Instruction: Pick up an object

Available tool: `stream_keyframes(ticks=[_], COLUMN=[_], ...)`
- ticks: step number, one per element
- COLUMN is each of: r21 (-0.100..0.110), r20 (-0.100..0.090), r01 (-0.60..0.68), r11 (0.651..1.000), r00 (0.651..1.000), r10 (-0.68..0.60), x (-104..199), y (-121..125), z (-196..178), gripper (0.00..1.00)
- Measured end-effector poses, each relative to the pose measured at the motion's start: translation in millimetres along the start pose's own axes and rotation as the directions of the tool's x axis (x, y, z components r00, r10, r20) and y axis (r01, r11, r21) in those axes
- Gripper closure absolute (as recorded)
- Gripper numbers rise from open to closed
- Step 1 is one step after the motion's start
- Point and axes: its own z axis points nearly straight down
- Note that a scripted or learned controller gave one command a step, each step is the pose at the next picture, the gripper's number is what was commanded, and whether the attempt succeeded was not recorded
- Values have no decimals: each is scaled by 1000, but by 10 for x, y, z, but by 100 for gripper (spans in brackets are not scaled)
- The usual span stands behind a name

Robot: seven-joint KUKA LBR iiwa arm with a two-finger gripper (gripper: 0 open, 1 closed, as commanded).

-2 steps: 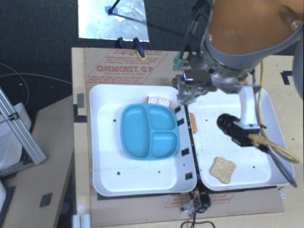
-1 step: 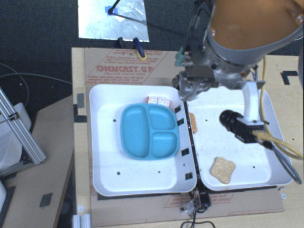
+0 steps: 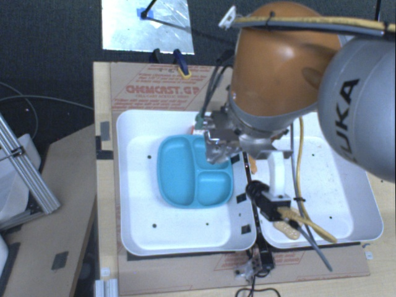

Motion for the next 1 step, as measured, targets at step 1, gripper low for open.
stream_keyframes(ticks=[1], r21=[-9], r20=[-1], r01=[-14], r11=[1000], r00=[1000], r10=[14], x=[-810], y=[22], z=[223], gripper=[100])
